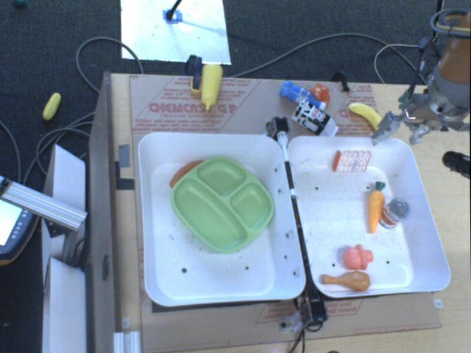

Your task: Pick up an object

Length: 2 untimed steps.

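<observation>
My gripper (402, 127) hangs over the back right corner of the right bin (423, 219), fingers spread and nothing between them. In that bin lie an orange patterned box (351, 160) at the back, a carrot (376, 206) with a small can (396, 212) touching its right side, a pink toy (358, 257) and a brown drumstick (347, 280) at the front. A yellow banana (364, 113) lies on the cardboard just left of the gripper, outside the bin.
The left bin (158, 271) holds a green divided plate (222, 203) resting on an orange item (184, 173). Behind the bins lie a yellow bottle (210, 83), a blue bottle (297, 91) and a black-and-white carton (312, 115). Cables cross the floor.
</observation>
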Each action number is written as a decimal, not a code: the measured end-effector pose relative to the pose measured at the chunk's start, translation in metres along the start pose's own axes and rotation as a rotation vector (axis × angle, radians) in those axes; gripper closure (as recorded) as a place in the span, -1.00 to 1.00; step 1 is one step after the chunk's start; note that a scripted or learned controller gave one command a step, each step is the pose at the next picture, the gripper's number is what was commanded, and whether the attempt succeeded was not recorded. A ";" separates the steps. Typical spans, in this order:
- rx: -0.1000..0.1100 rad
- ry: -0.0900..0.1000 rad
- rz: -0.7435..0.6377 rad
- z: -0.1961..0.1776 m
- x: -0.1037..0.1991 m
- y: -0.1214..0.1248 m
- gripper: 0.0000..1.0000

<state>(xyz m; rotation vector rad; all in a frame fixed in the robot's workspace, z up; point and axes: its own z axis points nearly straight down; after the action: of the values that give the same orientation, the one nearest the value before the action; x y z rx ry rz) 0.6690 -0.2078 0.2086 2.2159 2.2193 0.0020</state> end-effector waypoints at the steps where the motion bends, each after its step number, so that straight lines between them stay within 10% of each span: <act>1: 0.004 0.003 0.000 0.067 0.002 -0.021 -1.00; 2: 0.004 0.003 0.000 0.124 0.036 -0.057 -1.00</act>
<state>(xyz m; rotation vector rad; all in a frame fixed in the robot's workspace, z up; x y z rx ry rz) 0.6125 -0.1727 0.0842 2.2191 2.2229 0.0009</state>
